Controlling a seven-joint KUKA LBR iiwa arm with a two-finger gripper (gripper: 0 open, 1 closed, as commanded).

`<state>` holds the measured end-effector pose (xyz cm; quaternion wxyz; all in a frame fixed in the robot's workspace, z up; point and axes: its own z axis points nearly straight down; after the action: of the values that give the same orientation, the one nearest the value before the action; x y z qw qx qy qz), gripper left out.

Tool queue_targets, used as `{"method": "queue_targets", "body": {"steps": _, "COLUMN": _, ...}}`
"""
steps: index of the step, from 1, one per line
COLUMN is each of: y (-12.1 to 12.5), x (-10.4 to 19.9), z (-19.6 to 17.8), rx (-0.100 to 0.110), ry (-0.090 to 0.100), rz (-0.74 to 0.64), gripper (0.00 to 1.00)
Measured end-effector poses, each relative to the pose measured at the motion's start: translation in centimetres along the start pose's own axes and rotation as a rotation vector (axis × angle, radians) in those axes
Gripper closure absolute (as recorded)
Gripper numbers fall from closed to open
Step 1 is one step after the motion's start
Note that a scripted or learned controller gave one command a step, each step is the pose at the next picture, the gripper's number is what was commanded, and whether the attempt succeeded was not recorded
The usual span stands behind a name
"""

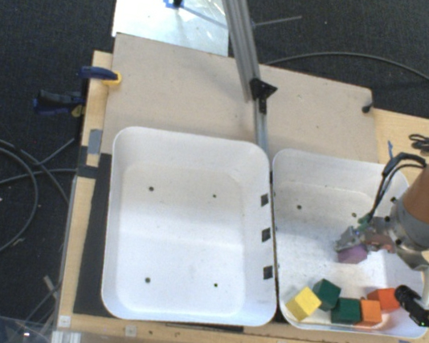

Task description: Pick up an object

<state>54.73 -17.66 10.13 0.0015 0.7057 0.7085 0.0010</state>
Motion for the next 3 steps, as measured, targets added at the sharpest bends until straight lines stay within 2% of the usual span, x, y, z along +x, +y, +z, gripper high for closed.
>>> {"method": "queue_targets", "body": {"steps": 1, "y": -0.6, "x": 6.2, "z": 1.0, "rx": 0.0, "ry": 0.001, "rz": -0.005, "gripper": 1.0}}
{"method": "queue_targets", "body": {"steps": 2, "y": 2.1, "x": 18.5, "z": -9.3, "rx": -0.005, "ry": 0.004, "rz": -0.011, "gripper": 1.0}}
{"method": "queue_targets", "body": {"steps": 3, "y": 2.6, "x": 22.9, "z": -8.9, "rx": 0.002, "ry": 0.003, "rz": -0.007, "gripper": 1.0}}
